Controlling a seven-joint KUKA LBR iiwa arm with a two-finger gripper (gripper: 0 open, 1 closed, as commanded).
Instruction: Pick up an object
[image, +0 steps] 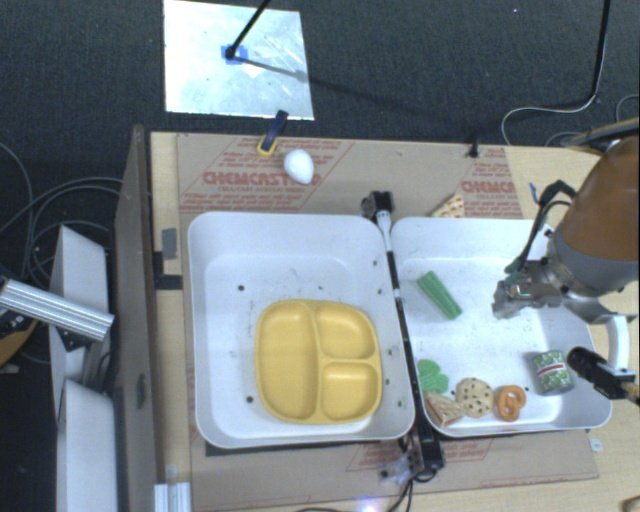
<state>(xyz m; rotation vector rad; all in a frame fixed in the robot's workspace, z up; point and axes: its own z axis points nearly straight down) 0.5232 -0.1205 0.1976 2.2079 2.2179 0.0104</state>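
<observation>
In the right bin (470, 232) lie a green stick-shaped piece (438, 295), a green round piece (432, 375), a tan wedge (446, 407), a brown cookie (473, 396), an orange pretzel (509, 401) and a small green-and-white can (551, 370). My gripper (519, 296) hangs over the right half of this bin, right of the green stick and above the can. Nothing shows between its fingers.
The left bin (215, 300) holds a yellow divided plate (318, 360). A white egg-shaped object (298, 165) and a small yellow-and-blue item (271, 134) lie on the cardboard behind the bins. A black part (600, 372) juts over the right bin's right rim.
</observation>
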